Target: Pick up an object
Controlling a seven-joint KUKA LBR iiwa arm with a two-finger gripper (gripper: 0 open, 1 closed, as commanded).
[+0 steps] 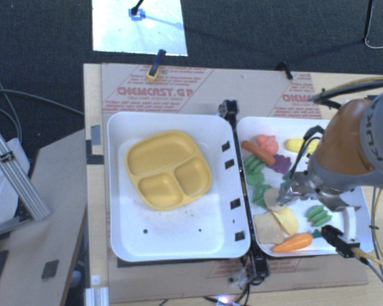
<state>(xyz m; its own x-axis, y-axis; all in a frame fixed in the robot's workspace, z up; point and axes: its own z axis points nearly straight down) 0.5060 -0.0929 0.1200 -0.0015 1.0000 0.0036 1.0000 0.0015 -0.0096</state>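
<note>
You see two white bins: the left bin (172,234) holds one yellow divided tray (169,169); the right bin (345,246) holds two carrots (292,242) amid other toy foods. The gripper (285,195) hovers there; you cannot tell its finger state.

The scene is lit evenly and fairly brightly from above, with a cool, faintly bluish cast. The two white bins (179,250) come out very bright, nearly washed out along their floors, and the pale sheet (115,18) at the far left glares. Shadows are soft and short: a faint one lies under the yellow tray (169,169), a darker one under the arm (357,148) on the right. The dark floor (32,37) keeps little detail. The whole picture is slightly soft and grainy, and the small items in the right bin blur together.
</note>
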